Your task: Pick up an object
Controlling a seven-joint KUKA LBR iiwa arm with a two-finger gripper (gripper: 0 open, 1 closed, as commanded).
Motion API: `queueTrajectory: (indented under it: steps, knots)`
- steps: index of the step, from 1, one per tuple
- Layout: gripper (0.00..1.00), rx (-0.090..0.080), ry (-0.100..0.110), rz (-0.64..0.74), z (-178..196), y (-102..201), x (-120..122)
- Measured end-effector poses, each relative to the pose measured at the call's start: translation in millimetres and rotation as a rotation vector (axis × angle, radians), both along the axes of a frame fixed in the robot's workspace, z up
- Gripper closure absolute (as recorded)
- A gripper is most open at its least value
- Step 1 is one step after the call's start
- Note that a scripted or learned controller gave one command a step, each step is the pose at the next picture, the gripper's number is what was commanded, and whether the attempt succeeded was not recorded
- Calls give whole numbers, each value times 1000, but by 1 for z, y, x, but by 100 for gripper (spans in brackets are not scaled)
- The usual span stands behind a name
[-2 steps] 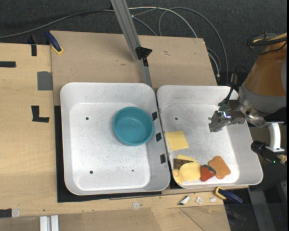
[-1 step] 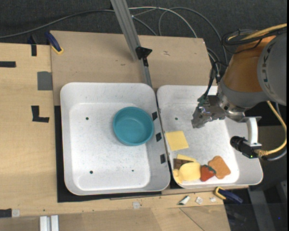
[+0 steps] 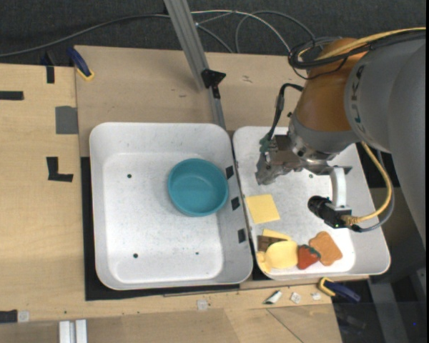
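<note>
At the near edge of the desk [image 3: 36, 277] a few small white bits lie just in front of the bins. In the right bin [image 3: 372, 259], at its near end, there is a small group of things close together: a yellow piece [image 3: 277, 254], a red piece [image 3: 307, 257] touching it, and an orange-brown piece [image 3: 326, 247] at the right of these. A little farther in the same bin a flat yellow square [image 3: 262, 208] lies alone on the white floor, close to the left wall. To the right of the square a black part with a white bracket [image 3: 332, 204] hangs from the arm [image 3: 357, 98], with a yellow cable [image 3: 375, 209] going from it. The left bin [image 3: 129, 256] holds a teal bowl [image 3: 196, 186], upright, near its right wall. Farther still, the claw [image 3: 270, 168] is over the far left part of the right bin, just beyond the yellow square and not touching it; I cannot tell if it is apart or together, because the dark wrist hides it. Nothing can be seen held in it. Behind the bins a grey bar [image 3: 189, 38] goes up at a slant and black cables [image 3: 257, 23] lie on the dark surface.
</note>
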State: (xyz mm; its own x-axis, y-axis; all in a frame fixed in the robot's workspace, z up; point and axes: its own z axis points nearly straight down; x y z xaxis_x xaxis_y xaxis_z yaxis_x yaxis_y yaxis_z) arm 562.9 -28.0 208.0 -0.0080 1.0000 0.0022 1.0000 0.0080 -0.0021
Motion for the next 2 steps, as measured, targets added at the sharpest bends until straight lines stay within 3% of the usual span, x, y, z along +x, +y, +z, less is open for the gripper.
queueTrajectory:
  steps: [2]
  knots:
    - [100,-1,-1,-1,-6,92,28]
